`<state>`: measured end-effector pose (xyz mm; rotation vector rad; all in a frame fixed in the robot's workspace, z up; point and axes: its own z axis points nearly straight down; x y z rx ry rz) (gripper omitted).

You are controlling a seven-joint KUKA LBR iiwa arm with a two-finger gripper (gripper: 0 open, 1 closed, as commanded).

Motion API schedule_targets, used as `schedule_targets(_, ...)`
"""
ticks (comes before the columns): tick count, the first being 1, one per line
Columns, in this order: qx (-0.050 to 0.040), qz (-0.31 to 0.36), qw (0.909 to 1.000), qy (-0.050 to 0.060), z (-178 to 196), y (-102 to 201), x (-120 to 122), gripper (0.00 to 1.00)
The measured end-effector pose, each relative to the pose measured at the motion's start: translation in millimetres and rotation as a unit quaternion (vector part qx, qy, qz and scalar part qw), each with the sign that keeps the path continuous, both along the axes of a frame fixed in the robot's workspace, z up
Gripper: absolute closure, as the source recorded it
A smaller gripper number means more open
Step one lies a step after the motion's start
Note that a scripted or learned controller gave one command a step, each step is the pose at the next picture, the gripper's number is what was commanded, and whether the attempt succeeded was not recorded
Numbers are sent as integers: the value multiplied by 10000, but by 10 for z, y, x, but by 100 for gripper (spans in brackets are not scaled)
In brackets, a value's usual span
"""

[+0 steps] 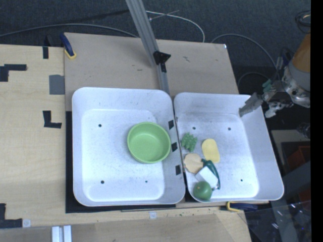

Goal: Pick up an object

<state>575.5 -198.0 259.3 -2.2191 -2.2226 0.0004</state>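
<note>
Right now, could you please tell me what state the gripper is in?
Gripper: at the right bin's upper right rim, holding nothing; open or shut cannot be told.

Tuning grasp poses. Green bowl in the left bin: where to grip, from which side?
Grip the green bowl by its rim, coming straight down with one finger inside and one outside. It sits upright and open, too wide to span. The left side of the rim looks best, since the right side lies close to the left bin's wall.

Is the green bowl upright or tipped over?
Upright: the green bowl in the left bin shows its open mouth and round rim facing up.
</note>
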Motion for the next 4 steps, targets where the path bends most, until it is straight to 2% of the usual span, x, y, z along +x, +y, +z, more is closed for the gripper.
schedule_targets(1, -1, 1, 10000, 0, 0, 0, 0, 0)
schedule_targets(2, 1, 0, 10000, 28, -494, 59, -85, 0)
schedule_targets(3, 3, 2, 10000, 32, -1033, 165, -61, 0)
schedule_targets(4, 1, -5, 10000, 36, -1645, 95, -97, 0)
